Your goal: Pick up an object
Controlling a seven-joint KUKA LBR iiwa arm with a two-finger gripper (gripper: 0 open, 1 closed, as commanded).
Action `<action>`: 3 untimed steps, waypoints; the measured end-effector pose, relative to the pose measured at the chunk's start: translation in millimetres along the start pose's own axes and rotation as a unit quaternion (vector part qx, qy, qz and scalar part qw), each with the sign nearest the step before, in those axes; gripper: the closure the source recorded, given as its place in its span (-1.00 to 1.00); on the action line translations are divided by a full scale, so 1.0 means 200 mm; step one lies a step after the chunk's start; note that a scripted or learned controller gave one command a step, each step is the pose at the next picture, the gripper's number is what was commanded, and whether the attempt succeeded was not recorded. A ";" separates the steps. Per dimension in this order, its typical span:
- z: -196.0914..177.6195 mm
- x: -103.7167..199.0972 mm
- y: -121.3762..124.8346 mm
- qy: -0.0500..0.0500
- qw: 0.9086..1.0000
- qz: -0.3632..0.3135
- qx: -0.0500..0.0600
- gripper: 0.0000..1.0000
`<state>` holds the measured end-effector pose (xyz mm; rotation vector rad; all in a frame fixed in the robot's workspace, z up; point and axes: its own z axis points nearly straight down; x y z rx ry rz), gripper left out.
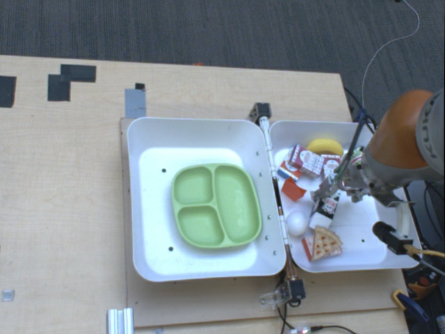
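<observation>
One pale wooden tabletop point(62, 207) carries two shallow white bins side by side. The left bin point(149, 207) holds a single light green divided plate point(217, 206) with three compartments, lying flat near its middle. The right bin point(368, 245) holds a small jumble of toy foods. The one grey arm point(403, 152), with its orange band, reaches in from the right over this bin. Counting the contents from large to small: one red and white carton point(309, 162) at the far side, one yellow banana point(325, 145) just beyond it against the far wall, one pizza slice point(325, 244) with red dots at the near side, one small red piece point(293, 190) toward the left wall, and one white egg point(297, 223) near the left wall, just left of the pizza slice. The end effector point(327, 202) hangs over the middle of the right bin, with a small white and dark object point(321, 219) directly at its tip; that object seems to be touching the fingers, but the view is too coarse to tell how far they are parted or whether they grip anything. The egg lies just left of and nearer than the end effector, and the pizza slice lies just nearer than it.
</observation>
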<state>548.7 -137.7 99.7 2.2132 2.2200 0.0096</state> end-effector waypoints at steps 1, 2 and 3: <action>0.06 0.23 -0.30 -0.001 1.000 0.001 -0.001 -1.00; 0.00 0.23 -0.28 -0.001 1.000 0.000 -0.004 1.00; -0.43 0.52 0.17 0.001 1.000 -0.001 0.002 1.00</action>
